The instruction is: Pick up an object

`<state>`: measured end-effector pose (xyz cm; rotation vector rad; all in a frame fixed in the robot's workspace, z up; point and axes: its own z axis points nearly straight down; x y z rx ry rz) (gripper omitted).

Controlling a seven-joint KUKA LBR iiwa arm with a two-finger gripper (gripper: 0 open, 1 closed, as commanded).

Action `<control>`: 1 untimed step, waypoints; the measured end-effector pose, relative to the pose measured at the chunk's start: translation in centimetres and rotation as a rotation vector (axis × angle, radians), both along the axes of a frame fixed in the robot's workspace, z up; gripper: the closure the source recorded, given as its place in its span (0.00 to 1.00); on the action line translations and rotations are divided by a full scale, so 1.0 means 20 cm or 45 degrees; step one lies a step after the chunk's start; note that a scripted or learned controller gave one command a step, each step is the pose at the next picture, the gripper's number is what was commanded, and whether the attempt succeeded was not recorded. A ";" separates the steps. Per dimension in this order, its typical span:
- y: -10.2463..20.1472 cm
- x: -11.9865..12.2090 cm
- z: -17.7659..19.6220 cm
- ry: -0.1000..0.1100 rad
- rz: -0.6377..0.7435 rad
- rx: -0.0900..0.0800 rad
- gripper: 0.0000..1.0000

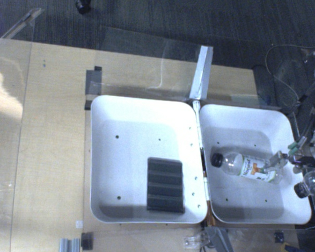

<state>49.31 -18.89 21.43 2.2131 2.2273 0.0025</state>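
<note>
Camera view: clear bottle (pixel 244 166) lying on its side in right bin (pixel 244 121), black cap toward the divider, base toward the bin's right wall. Tool (pixel 284 161) at the bottle's base end, apparently touching; finger state cannot be told from here. Black ridged block (pixel 165 185) flat in left bin (pixel 131 115), well apart. Bottle judged light, thin-walled, smooth and prone to roll or slip; likely dents under a hard squeeze. Best hold judged across the labelled mid-body, squarely over the axis.
</note>
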 end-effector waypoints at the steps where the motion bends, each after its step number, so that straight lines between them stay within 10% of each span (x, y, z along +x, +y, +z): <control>1: 0.03 -0.02 0.21 -0.006 0.019 -0.002 0.00</control>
